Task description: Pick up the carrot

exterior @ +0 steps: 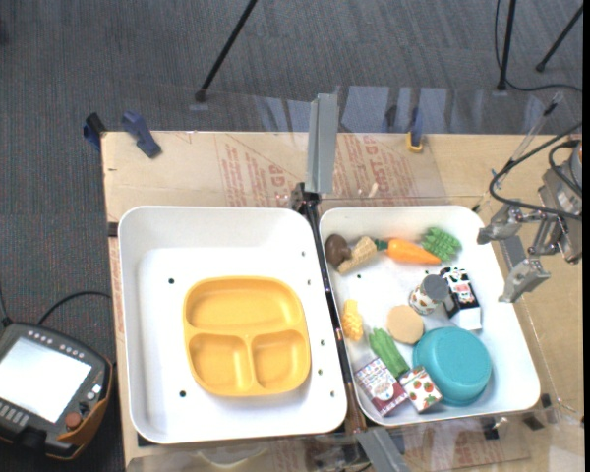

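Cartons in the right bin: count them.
3. One carton by the bin's right side, black and white; two, and, at the front edge beside the bowl. Others may be hidden.

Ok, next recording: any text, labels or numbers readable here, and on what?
Red printed lettering on the brown cardboard sheet behind the white bins: it lies reversed and at a slant, not legible.
Small red-and-white carton in the right bin: printed label, too small to read.
Black-and-white cow-patterned carton: print too small to read.
Handheld grey pendant screen at lower left: blank glare.
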Controlling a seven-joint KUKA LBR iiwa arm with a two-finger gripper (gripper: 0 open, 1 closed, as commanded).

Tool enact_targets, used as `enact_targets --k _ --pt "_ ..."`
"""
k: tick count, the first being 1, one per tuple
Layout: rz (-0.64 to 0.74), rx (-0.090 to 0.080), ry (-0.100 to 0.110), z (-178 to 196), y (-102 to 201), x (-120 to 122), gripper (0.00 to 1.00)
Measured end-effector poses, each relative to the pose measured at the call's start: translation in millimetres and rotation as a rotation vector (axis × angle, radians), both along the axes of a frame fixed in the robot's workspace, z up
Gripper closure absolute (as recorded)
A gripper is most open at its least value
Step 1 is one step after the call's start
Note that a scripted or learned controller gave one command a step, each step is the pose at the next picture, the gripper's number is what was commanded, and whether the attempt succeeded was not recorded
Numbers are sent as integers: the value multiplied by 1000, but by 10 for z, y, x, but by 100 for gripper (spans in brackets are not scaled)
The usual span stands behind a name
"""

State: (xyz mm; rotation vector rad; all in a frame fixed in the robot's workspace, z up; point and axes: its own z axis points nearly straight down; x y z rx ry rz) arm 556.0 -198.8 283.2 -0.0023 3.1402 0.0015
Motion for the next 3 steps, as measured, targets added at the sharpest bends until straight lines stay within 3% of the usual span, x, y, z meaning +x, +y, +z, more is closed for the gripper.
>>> enact_targets --k 1,2,3 --pt "-165 3 12 -1176 250 750 0" --pt "-107 -2 -12 -1670 282 848 0" --pt "-143 -3 -24 -1837 478 893 0"
